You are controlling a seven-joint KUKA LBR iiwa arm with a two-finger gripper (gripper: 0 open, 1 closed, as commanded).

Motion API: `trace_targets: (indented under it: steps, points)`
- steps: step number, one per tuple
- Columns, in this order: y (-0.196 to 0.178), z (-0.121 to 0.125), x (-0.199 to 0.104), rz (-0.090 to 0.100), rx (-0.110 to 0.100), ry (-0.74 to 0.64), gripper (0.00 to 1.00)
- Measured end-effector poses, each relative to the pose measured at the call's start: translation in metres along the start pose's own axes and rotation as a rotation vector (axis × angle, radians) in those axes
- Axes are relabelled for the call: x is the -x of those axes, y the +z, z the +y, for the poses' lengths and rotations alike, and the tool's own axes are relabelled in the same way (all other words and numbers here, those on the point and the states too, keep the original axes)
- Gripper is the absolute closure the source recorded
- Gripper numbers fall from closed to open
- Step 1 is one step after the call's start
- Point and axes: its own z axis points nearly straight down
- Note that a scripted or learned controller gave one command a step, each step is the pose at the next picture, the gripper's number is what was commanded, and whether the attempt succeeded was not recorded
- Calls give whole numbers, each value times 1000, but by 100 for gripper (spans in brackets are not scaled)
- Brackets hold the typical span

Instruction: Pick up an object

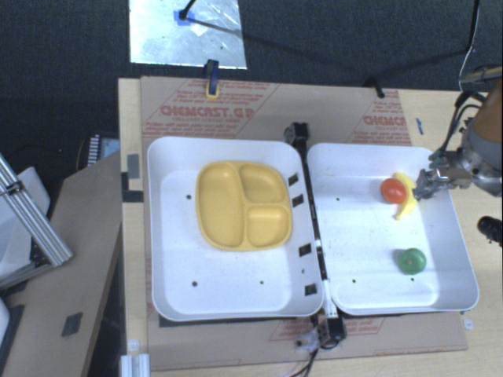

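Two white bins sit side by side on a brown bench, the left bin (169, 289) with a yellow tray (242, 205) in it and the right bin (369, 289) with a red ball (392, 190), a yellow banana (405, 195) and a green ball (410, 261). From the right, the grey arm (486, 144) reaches low over the right bin's far right edge. Its claw (424, 184) is just beside the banana and red ball, but I cannot tell how it is set or if it touches them; the green ball lies apart, nearer the front.
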Motion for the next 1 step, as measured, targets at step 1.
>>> trace_targets:
  steps: [1]
  points:
    - [-1, 1, 0, 1, -3, 0, 100]
